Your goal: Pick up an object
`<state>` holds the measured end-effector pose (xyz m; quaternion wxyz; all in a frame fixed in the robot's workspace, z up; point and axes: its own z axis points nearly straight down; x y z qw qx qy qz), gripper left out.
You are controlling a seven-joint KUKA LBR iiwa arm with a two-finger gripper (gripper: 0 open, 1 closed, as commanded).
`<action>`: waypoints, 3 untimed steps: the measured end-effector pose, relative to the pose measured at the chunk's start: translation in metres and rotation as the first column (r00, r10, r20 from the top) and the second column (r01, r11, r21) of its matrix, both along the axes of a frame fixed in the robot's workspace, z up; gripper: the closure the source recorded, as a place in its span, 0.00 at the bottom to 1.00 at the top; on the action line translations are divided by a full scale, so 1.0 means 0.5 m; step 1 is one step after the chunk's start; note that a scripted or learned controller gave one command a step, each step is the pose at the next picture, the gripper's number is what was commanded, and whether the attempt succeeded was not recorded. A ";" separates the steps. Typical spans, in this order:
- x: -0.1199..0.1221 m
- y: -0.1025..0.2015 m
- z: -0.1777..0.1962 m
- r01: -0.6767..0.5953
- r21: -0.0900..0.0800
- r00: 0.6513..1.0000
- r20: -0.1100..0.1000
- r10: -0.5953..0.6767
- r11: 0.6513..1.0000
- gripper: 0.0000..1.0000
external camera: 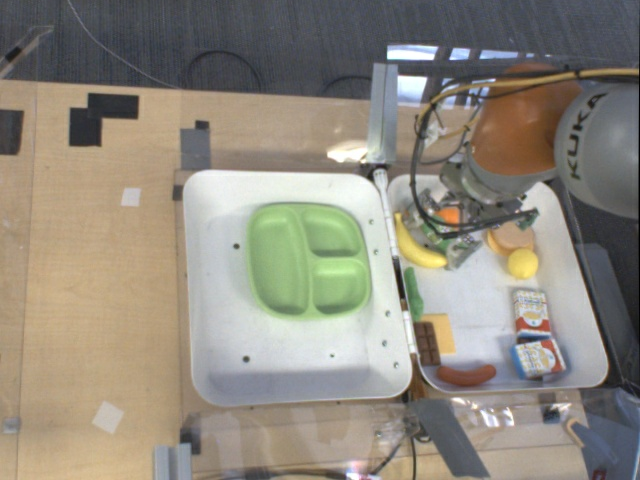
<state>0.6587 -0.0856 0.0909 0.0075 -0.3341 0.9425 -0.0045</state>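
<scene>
The arm's gripper hangs low in the right bin, just beside a yellow banana and near a lemon; something orange shows by its tip, but nothing is seen held. In the left bin lies a green divided plate

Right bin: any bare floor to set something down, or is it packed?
Right bin: bare patch mid-floor, bordered by banana, lemon, juice cartons and sausage. Crowded at the far end under the gripper. Left bin: open strip in front of the green tray.
</scene>
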 end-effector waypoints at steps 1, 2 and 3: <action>0.006 -0.001 0.029 0.002 -0.001 1.000 0.012 -0.002 1.000 1.00; 0.028 -0.080 0.392 -0.106 -0.003 0.994 0.009 0.106 0.994 1.00; 0.024 -0.075 0.376 -0.108 0.003 0.994 -0.004 0.108 0.994 0.00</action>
